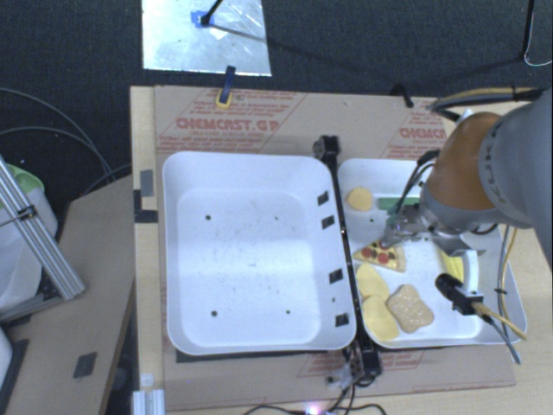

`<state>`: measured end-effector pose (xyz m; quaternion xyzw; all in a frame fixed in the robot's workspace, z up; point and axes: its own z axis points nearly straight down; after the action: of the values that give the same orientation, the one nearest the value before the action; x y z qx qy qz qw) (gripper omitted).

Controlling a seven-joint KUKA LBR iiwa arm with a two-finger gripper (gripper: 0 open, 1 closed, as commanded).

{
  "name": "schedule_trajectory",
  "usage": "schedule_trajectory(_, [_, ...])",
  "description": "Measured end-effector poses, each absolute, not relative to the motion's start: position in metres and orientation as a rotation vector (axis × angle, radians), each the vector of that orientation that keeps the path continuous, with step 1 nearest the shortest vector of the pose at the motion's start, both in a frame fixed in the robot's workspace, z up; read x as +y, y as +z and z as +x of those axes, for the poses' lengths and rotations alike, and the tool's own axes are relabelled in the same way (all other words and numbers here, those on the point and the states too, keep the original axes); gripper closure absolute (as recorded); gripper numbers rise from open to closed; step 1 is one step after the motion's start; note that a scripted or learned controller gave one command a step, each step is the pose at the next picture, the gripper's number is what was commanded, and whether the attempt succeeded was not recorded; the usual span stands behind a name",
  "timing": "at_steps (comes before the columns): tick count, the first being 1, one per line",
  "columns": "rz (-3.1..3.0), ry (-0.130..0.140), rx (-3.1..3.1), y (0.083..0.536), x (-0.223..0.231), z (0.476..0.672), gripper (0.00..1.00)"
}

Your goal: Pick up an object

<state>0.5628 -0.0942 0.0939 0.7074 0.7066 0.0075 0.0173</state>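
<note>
Two white bins (173,232) share the bench; the end effector (396,234), grip state unclear, hangs above the pizza slice (382,255).

bench (147,258) | brown printed board (259,115) on top | two white bins (251,167) (389,169) side by side on board

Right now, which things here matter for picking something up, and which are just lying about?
For the job: claw, pizza slice, round yellow piece, biscuit, pale slices, right bin.
Lying about: left bin, cardboard sheet, foil sheet.
</note>
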Motion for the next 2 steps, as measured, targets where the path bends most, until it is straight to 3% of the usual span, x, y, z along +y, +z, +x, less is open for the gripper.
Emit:
schedule_trajectory(1, [2.201,0.022,2.197,0.0928,-0.0916,0.5397,1.0])
schedule_trajectory(2, [2.21,0.003,2.209,0.0921,-0.0907,0.5478,1.0])
